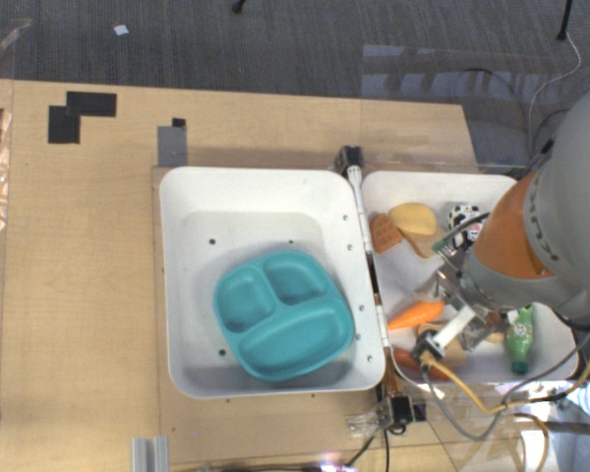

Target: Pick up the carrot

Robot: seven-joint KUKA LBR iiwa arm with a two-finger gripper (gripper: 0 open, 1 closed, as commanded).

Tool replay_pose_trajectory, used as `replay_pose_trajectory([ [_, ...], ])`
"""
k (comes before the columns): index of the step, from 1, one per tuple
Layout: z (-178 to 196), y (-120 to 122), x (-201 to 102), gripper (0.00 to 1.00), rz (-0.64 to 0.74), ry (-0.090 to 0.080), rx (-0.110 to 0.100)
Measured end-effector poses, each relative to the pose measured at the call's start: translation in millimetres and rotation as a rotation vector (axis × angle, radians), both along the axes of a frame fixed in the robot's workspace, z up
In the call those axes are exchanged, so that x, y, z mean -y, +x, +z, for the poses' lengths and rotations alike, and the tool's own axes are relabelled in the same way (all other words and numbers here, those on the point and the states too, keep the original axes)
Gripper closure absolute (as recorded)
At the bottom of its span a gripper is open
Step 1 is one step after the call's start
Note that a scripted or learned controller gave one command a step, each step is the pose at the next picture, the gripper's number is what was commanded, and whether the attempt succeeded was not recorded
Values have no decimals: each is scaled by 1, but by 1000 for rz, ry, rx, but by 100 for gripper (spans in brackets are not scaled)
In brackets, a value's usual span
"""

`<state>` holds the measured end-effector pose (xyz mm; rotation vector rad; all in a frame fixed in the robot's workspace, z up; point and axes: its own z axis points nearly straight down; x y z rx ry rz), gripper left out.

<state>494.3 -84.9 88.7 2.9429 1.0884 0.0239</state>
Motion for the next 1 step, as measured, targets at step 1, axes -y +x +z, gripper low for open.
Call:
replay_pose_trajectory([
  [1, 0, 0, 0, 0, 0, 0, 0],
])
